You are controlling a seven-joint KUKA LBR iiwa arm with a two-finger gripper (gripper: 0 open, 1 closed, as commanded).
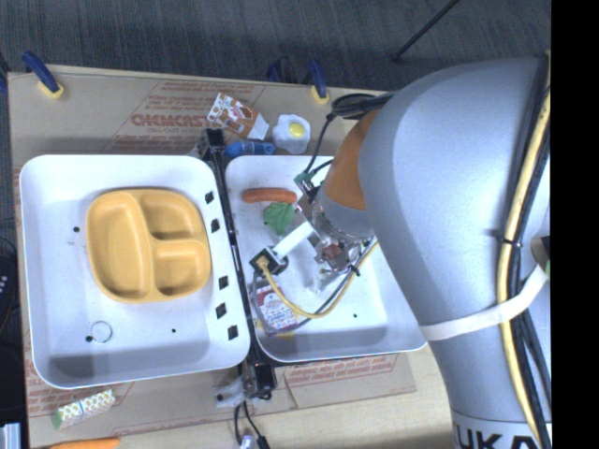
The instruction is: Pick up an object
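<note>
**Arm:** Arm (468,213) enters from R side of view, wrist angled down over R bin (374,340).

**Tool:** Gripper (329,253) sits low, approx. mid R bin. Open/closed state: cannot tell, as wrist body blocks the view.

**Candidate objs, R bin:**
- Sausage (269,195): lies flat near far wall, long axis L-R.
- Green item (278,217): just beside sausage on its near side, between sausage and gripper. Shape unclear.
- Packet (272,309), red/white label: lies flat at near-L corner, along wall adjoining L bin, apart from gripper.

**L bin (37,251):**
- Yellow tray (150,243), 3 compartments: flat, approx. centred.
- Small clear ring (100,331): on bin floor, toward near-L corner.

**Bench (131,110), outside bins:**
- Far side: small carton (229,112), blue item (249,148) and white/yellow round item (293,131), grouped close together.
- Near-L: patterned wrapper (84,406).
</note>
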